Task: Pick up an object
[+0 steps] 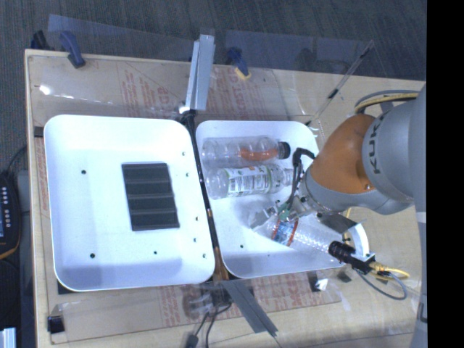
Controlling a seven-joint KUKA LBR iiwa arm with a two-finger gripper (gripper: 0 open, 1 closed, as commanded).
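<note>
Bench surface (109, 93) of pale board carries the two white bins, and faint red printing on it is too washed out for us to read. On the grey arm (395, 158) we make out the letters "KU" beside the orange band.

We see the left bin (72, 216) lying well to the left of the fingers, holding one dark ribbed rectangular block (150, 206) near its middle with plenty of bare white floor around it. The right bin (246, 263) is more crowded: its far half is taken up by two clear bottles lying side by side, leaving open floor mainly at the near left corner.

The upper clear bottle (243, 151), with an orange label and dark cap, lies beyond the fingers. The second clear bottle (246, 180), with a green and white label whose print we cannot read, lies just left of them.

The gripper (290, 212) sits low over the bin's right half. A small red and blue packet (284, 230) lies just below the fingers, seemingly touching them. We cannot tell whether the fingers are apart or together.
</note>
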